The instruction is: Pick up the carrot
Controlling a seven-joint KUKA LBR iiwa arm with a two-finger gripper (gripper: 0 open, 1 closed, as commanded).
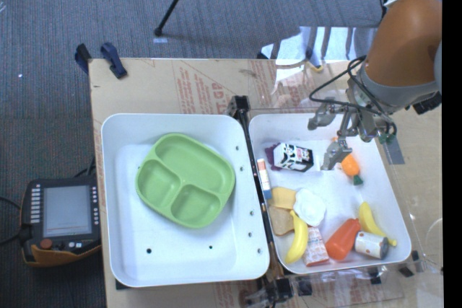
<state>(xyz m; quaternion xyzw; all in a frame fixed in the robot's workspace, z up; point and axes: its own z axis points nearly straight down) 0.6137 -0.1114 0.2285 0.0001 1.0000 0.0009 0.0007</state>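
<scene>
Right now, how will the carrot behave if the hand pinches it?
The carrot looks like small, smooth toy plastic: probably rigid and light. Its rounded body may squirt from a pinch or roll. It lies free on the bin floor beside the hand, so a nudge could shift it.

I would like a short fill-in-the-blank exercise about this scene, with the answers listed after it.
1. The green divided plate lies in the ______ bin of this view.
2. The small orange carrot lies in the right bin, just to the ______ of the gripper.
3. The two bananas are ______ in colour.
4. The milk carton with black patches lies to the ______ of the gripper.

Missing words: left; right; yellow; left
</scene>
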